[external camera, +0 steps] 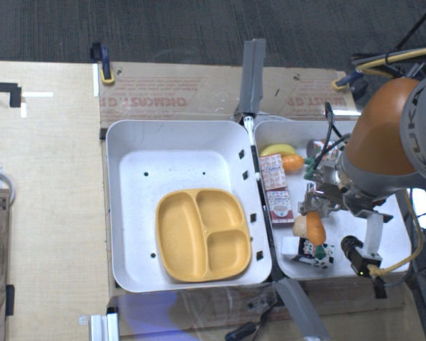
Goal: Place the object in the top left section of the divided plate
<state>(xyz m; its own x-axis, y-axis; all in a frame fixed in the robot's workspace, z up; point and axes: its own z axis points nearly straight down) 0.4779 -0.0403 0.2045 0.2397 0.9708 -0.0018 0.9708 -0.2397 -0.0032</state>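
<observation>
Although the two-finger gripper (314,206) hangs low over the right white bin (319,271), its metal parts run together beneath the grey arm with its orange band (383,133). I cannot tell how far the claw is open, nor whether it has hold of anything. Just below it lies a small orange carrot-like piece (315,228) with a pale tan lump (300,226) against its left side. Whether the gripper touches this piece cannot be made out.

Near the front wall of the same bin sits a small black-and-white spotted toy (317,253), too small to identify further. A red-and-white printed carton (275,187) lies along the bin's left wall. Above it a yellow banana (278,150) is partly covered by a round orange fruit (292,163). The arm hides much of this bin's right half.

The yellow divided plastic plate (177,233) rests in the lower middle of the left white bin (128,190), well apart from the gripper. It has one long section on its left and two smaller ones on its right.
</observation>
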